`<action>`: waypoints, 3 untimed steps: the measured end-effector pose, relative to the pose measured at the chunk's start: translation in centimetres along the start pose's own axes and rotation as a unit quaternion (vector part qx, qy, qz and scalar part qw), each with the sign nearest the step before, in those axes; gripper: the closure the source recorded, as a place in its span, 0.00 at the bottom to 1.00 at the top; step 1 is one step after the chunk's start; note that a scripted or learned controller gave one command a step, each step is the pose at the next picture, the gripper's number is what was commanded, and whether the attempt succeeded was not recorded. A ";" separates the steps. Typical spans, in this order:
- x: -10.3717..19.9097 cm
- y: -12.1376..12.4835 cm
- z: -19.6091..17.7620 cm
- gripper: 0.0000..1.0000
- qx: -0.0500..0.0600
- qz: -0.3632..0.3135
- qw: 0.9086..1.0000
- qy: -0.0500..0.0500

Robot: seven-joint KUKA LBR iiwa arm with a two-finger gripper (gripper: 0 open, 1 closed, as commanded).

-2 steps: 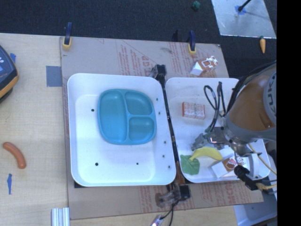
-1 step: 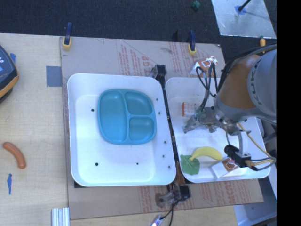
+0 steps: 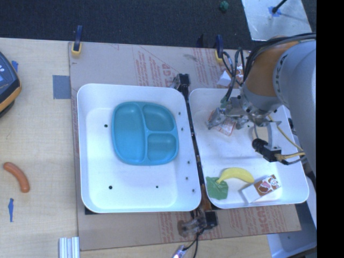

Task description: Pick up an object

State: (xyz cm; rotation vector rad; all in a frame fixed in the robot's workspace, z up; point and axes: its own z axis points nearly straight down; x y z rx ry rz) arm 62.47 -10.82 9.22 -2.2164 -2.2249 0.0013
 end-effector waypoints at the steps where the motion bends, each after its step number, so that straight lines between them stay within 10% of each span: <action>1: 1.3 3.2 0.0 0.00 0.000 0.000 1.000 0.000; 2: 1.2 3.2 -1.0 1.00 0.001 -0.003 1.000 0.000; 3: 7.4 -4.8 -10.0 1.00 0.000 -0.001 1.000 0.000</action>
